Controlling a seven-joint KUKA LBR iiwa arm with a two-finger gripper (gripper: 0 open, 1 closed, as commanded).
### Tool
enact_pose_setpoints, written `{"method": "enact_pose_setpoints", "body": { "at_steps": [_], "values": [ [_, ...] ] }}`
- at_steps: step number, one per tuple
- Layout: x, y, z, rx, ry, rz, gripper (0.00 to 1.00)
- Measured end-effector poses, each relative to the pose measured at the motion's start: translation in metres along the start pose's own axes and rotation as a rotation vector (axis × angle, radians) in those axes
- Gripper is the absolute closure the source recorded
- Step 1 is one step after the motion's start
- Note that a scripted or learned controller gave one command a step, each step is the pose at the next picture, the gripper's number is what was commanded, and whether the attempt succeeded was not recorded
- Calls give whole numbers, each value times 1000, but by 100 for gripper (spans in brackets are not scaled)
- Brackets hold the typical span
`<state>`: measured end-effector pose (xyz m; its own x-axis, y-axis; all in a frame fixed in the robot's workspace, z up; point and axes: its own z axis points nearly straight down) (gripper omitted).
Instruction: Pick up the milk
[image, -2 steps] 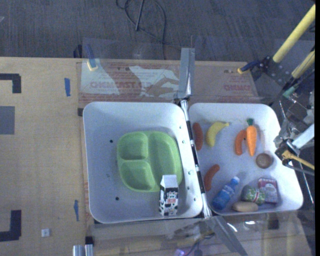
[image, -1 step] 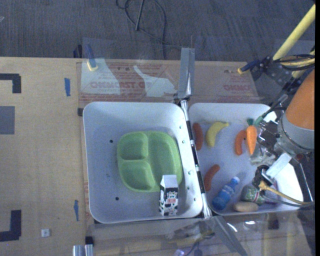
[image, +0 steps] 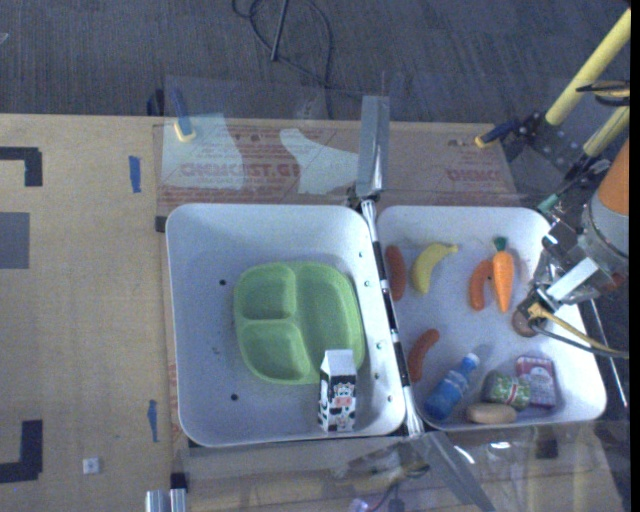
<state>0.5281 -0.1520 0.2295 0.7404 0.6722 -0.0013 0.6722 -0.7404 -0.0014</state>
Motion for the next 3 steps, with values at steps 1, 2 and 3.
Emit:
{"method": "enact_pose_setpoints", "body": {
  "at_steps": [1,2,3],
  "values": [
    [-30,-39,-71,1,-1,364,100],
    [-40,-26,-91,1,-1,397,100],
    [-68,4,-106,0,0,196,100]
  ]
}}
